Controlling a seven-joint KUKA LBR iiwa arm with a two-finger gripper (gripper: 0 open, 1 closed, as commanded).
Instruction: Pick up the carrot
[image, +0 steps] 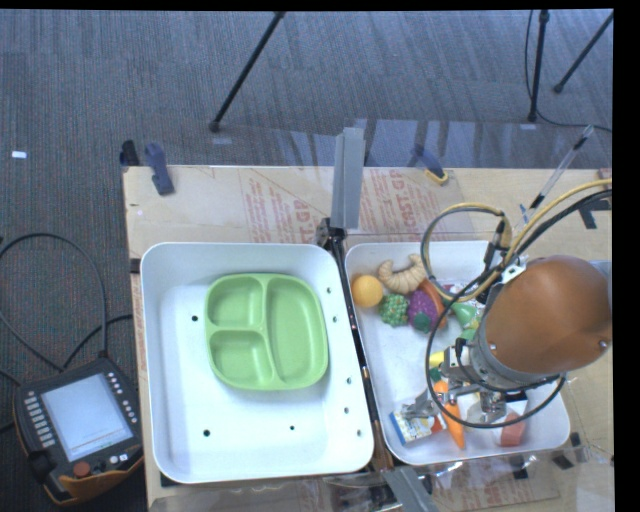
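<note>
The carrot (455, 424) is a small orange cone lying near the front of the right bin (390, 375), pointing toward the front edge. My gripper (468, 400) hangs down into this bin directly over the carrot's upper end, under the arm's orange band (548, 315). The wrist and its cables hide part of the carrot and the gripper's tips, so I cannot see whether anything is held.
Beside the carrot lie a blue-and-white carton (413, 426) and a reddish piece (512, 433). Farther back sit an orange ball (367, 290), a beige root (404, 272), a green floret (394, 309) and a purple piece (422, 311). The left bin (170, 400) holds a green divided plate (267, 330).
</note>
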